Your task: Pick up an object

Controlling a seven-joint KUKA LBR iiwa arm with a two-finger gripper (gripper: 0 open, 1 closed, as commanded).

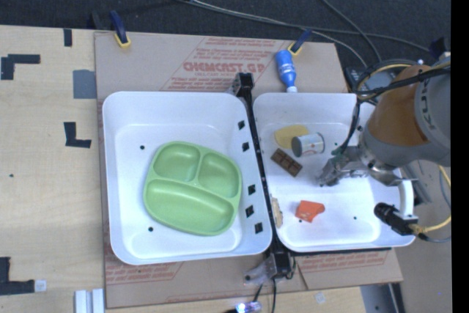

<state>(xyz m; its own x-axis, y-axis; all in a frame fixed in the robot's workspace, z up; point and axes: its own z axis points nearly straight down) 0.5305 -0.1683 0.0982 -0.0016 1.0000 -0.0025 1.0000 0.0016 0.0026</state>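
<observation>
Cardboard [220, 62] under two white bins [117, 157] on wooden bench [44, 179].

Robotics lab: taped bench [44, 157], clamped cardboard [212, 62], cables [220, 7].

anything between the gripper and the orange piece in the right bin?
Nothing. In the camera view, bare white bin floor separates the gripper from the orange piece.

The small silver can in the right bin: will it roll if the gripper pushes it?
Probably. The can lies on its side, so a push across its axis may roll it. The yellow piece beside it might stop it.
</observation>
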